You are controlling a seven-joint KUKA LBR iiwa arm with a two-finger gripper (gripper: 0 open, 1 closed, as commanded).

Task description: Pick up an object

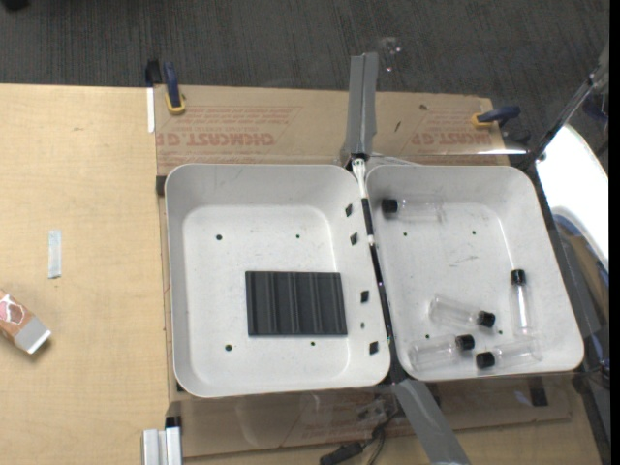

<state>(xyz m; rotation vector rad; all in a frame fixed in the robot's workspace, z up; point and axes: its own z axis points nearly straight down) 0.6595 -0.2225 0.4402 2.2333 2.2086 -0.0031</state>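
Lying in the right bin [542, 211] are clear vials [463, 313] with black caps, left bin [194, 201] holding a black ridged tray [295, 303]

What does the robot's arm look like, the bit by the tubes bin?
At the picture's right edge, a smooth, rounded, shiny stretch of pale grey-white arm curves beside the right bin. A thin dark line, maybe a cable, slants above it. It is too blurred to make out any markings.

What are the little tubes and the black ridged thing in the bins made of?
The tubes look like clear plastic or glass: the white bin shows through them, and each has a dark cap. The black ridged pad looks like matte rubber or foam, dull with no shine.
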